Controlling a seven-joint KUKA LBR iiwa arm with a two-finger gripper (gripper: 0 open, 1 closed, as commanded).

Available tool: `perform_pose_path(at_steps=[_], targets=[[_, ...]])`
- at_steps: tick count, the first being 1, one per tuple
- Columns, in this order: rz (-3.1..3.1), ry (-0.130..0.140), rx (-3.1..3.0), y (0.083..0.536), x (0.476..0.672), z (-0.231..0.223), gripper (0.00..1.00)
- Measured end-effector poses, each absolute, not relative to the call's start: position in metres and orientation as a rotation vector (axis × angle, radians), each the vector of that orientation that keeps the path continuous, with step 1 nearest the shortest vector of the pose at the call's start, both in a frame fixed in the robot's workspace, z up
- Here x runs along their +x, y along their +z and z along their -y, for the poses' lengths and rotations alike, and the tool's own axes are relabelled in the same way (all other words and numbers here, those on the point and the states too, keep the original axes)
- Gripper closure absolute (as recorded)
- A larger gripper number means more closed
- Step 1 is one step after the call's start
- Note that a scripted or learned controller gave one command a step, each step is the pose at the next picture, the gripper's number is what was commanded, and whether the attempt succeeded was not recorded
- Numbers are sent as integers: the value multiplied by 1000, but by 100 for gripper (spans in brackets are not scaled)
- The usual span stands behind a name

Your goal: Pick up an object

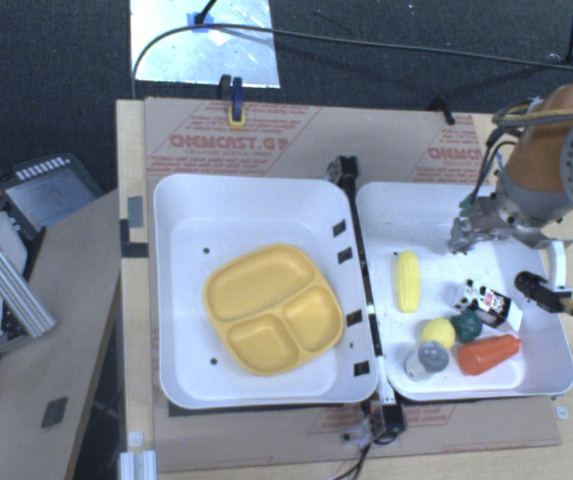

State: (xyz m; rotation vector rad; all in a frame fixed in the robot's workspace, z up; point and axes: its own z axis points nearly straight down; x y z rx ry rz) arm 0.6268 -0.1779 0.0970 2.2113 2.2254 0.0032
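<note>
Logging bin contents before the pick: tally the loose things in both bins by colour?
Yellow: 3 (divided tray, corn cob, ball)
Orange: 1 (carrot)
Dark green: 1 (ball)
Grey: 1 (round piece)
Black-and-white: 1 (small block)
Total: 7

Take the yellow corn cob (407, 281) as your landmark: it lies lengthwise near the middle of the right bin (421, 208), long axis running up and down in your view. Below and to its right you have a small yellow ball (437, 332), and touching that ball's right side a dark green ball (467, 325). Just under the yellow ball sits a grey, roundish piece (431, 357) (its exact shape is hard to make out). To the right of that lies an orange carrot (487, 354), tilted, thick end toward the grey piece. Right of the cob rests a small black-and-white item (490, 301), above the carrot.
</note>
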Motion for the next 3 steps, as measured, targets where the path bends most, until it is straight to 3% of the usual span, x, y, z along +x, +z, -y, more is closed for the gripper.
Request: perform_pose_path(at_steps=[3], targets=[[-2222,7,2210,276,638,185,100]])
